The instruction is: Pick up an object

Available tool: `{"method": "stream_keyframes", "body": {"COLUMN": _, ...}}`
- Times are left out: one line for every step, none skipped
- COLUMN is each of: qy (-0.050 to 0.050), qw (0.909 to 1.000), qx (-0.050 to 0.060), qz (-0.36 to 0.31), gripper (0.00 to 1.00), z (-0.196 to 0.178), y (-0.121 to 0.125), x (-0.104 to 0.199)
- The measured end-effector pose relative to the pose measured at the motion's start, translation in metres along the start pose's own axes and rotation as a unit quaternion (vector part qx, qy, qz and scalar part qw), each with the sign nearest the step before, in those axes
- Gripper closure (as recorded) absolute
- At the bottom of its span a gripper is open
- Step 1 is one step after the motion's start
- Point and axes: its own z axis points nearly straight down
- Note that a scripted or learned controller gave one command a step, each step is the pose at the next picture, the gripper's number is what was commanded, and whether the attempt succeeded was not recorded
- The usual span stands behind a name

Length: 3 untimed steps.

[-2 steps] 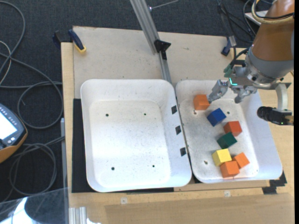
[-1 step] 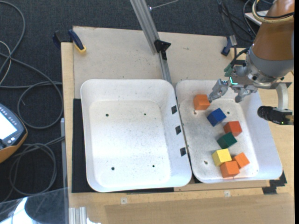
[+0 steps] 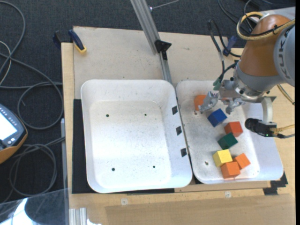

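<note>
Camera view: open tool (image 3: 218, 105) (nothing gripped) hovers just above blue cube (image 3: 217, 117) in right bin (image 3: 201, 172).

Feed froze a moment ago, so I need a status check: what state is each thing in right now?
gripper: hovering low over the right bin, above the blue block
blue block: lying loose
orange block by gripper: lying loose
right bin: holding blocks
left bin: upright beside it

Counts: blocks and bins

Two white bins (image 3: 93, 125); four orange blocks (image 3: 233, 128), one blue block (image 3: 217, 117), one green block (image 3: 228, 140), one yellow block (image 3: 222, 157).
</note>
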Motion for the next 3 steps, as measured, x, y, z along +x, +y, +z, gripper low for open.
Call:
{"method": "stream_keyframes", "body": {"qy": 0.000, "qw": 1.0000, "qx": -0.001, "qz": 0.000, "gripper": 0.00, "z": 0.043, "y": 0.002, "x": 0.000}}
{"method": "stream_keyframes", "body": {"qy": -0.002, "qw": 0.9999, "qx": -0.010, "qz": 0.000, "gripper": 0.00, "z": 0.076, "y": 0.006, "x": -0.001}}
{"method": "stream_keyframes", "body": {"qy": -0.002, "qw": 0.9999, "qx": -0.012, "qz": 0.000, "gripper": 1.00, "z": 0.066, "y": 0.007, "x": -0.001}}
